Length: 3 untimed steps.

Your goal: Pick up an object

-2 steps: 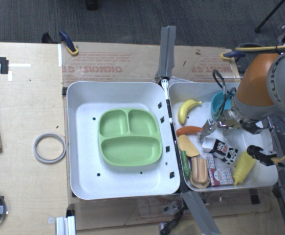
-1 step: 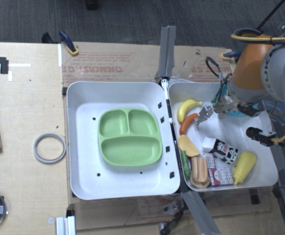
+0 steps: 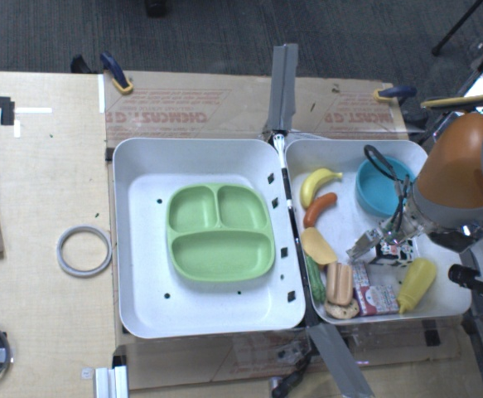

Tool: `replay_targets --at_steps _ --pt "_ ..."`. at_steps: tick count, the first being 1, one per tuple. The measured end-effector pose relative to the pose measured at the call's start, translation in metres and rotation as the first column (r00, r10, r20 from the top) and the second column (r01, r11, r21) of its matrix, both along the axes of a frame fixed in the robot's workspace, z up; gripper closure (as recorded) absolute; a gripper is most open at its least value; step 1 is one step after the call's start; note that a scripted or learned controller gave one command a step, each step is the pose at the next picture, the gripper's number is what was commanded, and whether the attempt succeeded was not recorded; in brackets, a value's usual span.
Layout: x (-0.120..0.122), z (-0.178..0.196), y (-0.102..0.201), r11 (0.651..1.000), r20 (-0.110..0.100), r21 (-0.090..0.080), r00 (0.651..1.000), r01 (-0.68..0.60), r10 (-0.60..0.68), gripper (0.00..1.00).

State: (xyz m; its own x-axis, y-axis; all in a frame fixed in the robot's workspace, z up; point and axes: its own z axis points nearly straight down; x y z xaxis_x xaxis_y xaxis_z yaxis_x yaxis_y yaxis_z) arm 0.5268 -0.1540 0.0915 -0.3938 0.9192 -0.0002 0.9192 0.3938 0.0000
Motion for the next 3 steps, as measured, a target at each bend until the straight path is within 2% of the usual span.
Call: replay_targets --at_steps 1,2,3 --pt "0.057 0.0 0.047 0.997 -0.001 0.002 0.997 -0.078 0.078 0.0" --pt "0.113 0.001 0.054 0.998 0.003 0.003 0.998 -0.056 0.056 0.0" --pt "0.114 0.011 0.053 0.998 0.004 0.0 0.998 -0.057 0.057 1.0"
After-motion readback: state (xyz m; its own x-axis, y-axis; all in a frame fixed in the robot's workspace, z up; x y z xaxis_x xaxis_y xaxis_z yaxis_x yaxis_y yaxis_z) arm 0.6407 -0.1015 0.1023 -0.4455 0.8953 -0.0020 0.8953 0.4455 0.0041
